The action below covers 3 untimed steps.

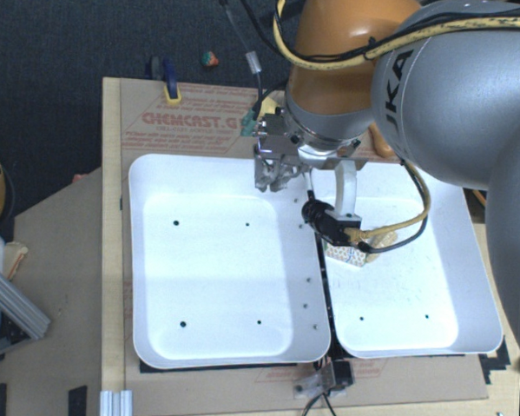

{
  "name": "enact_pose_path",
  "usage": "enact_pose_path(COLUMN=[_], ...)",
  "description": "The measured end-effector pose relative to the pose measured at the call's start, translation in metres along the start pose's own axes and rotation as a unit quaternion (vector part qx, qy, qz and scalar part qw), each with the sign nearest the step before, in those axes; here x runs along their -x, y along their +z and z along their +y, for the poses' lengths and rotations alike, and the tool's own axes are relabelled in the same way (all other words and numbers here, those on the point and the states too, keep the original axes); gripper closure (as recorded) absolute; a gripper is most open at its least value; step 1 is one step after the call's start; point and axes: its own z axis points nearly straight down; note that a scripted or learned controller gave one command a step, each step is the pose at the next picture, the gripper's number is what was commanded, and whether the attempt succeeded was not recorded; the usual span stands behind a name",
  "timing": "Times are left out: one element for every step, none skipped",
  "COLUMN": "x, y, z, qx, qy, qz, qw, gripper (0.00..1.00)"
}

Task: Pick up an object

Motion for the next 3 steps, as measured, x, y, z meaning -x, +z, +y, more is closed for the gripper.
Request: enact_pose_path(x=[0.042,0.080,0.073], y=[-0.030,-0.087,-0.225], z=[-0.006,0.004,0.016], qx=[0.007,0.009,0.015], qy=[0.006,0.006,0.003], qz=[0.000,-0.001,0.001], qw=[1.0000,0.9999,0.9999], gripper=[1.00,1.00,1.00])
